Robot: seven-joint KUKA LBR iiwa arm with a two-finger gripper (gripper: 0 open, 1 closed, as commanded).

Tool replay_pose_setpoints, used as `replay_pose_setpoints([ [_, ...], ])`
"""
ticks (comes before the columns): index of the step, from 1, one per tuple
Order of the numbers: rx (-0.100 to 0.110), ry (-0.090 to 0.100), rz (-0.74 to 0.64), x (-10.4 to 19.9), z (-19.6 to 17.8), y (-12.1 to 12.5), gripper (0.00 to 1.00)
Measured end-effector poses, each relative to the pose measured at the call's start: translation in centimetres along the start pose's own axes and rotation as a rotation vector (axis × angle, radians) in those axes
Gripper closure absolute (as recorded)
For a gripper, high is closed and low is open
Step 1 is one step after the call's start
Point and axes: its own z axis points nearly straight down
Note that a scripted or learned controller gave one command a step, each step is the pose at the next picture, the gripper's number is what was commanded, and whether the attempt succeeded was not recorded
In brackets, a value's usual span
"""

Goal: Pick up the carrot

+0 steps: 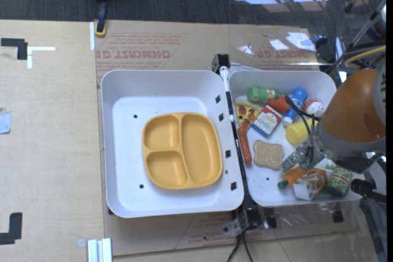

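Right now my gripper [299,159] is low in the right bin [258,80], near its front edge, reaching in from the right with the orange band [353,110] above it. The gripper's metal tips sit just beside the carrot [290,176]; whether the gripper is open or closed I cannot tell, since the parts blur together there. The carrot lies on the bin floor near the front, orange with a green end pointing left. It is just below the gripper, and I cannot tell whether the two touch.

Around it the bin is crowded. A slice of toast [268,154] lies just left of the gripper, and a sausage [245,143] lies along the left wall. A pizza slice [245,112] sits behind the sausage. A small carton [266,121] rests near the middle, with a green item [260,94] and a blue item [298,96] towards the back. A yellow cup [296,132] sits just behind the gripper. White and green packets [322,182] lie right of the carrot.

The left bin [116,150] holds a yellow divided plate [182,150], well apart from the carrot. Both bins rest on the bench [49,150].
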Motion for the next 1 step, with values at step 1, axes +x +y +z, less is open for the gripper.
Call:
replay_pose_setpoints([
  [1, 0.005, 0.002, 0.363, 6.45, -9.05, 3.94, 1.0],
])
